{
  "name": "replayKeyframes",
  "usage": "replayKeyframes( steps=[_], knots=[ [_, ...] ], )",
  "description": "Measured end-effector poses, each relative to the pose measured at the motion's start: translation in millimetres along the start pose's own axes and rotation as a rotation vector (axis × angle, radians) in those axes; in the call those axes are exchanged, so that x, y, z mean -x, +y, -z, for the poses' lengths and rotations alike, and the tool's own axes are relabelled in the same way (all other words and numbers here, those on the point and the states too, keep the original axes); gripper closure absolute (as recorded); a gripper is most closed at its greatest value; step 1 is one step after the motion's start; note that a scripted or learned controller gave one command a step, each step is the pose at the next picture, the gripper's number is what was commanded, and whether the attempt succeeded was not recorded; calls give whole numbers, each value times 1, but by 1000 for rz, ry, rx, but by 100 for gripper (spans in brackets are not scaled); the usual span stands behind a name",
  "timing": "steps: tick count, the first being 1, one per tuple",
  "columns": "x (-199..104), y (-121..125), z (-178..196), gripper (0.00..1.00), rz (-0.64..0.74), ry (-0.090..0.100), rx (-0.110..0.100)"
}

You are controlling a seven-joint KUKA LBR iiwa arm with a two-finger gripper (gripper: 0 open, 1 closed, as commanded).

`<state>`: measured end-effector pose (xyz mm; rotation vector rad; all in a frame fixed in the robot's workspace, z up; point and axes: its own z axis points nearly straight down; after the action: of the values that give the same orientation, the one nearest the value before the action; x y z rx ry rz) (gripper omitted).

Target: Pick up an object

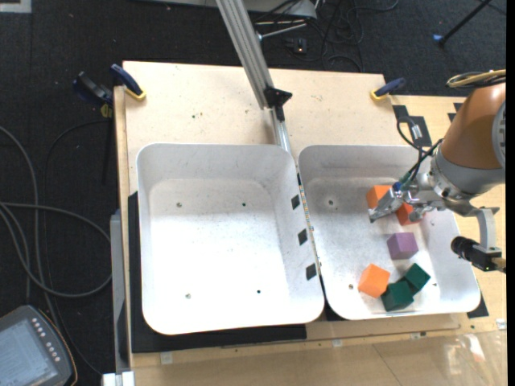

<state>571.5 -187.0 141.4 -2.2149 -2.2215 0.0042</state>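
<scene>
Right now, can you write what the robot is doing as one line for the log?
gripper: low in right bin, at orange block | grasp: unconfirmed | nearby: purple block, orange block near front, green blocks

This is a robotics lab. A pale speckled wooden table [209, 103] carries two shallow white plastic bins [217, 236], its corners held by blue-and-yellow clamps [127, 80]. A slanted aluminium strut [241, 34] crosses overhead, black cables [36, 240] trail over dark carpet [56, 39], and a grey handheld control pendant [32, 348] lies at lower left.
</scene>
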Motion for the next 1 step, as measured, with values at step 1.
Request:
replayKeyframes(
  steps=[1],
  knots=[
    [0,5,-19,0,0,-5,21]
  ],
)
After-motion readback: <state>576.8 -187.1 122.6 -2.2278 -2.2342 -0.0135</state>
